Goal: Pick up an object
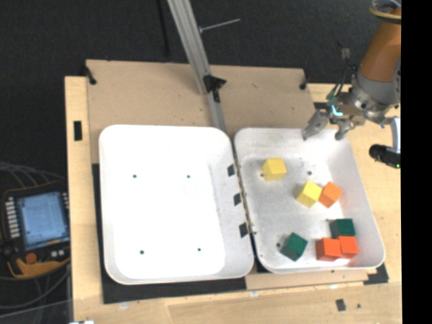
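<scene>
The likeliest things to pick are the blocks lying loose in the right-hand bin (351, 155), all of them free of the arm. A yellow block (274, 169) sits alone toward the bin's far left corner, with bare floor on every side, which makes it the easiest to close on. Near the middle of the right wall a second yellow block (309, 194) touches an orange block (331, 194); that contact would crowd a finger slid between them. Along the near edge a green block (294, 246) stands by itself, while a darker green block (342, 227) presses against two orange blocks (336, 248) in the near right corner, hemmed in by the walls.

The gripper (325, 127) hangs over the bin's far rim, its two fingers spread apart and pointing down with nothing between them, so no grasp has begun. It appears poised above the blocks, well apart from all of them.

The left-hand bin (111, 201) lies alongside, the two sharing a middle edge on the bench (270, 79).
</scene>
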You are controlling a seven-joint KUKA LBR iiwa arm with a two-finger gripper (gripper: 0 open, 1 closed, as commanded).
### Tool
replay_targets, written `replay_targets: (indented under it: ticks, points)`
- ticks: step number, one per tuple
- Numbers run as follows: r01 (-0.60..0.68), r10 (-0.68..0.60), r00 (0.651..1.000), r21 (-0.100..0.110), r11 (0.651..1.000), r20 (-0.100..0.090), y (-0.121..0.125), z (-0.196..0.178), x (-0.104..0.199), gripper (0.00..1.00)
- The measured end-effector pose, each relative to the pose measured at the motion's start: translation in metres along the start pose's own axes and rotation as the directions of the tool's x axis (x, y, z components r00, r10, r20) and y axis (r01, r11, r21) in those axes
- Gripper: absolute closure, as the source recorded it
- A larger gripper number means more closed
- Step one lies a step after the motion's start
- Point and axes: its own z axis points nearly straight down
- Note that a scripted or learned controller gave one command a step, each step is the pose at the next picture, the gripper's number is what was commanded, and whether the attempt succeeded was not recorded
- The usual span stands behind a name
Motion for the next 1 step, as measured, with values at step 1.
replay_targets:
  ticks: [1]
  points:
    - [0.004,-0.004,1.0,-0.003,1.0,0.004,0.0009,-0.0032,-0.0004,0.0]
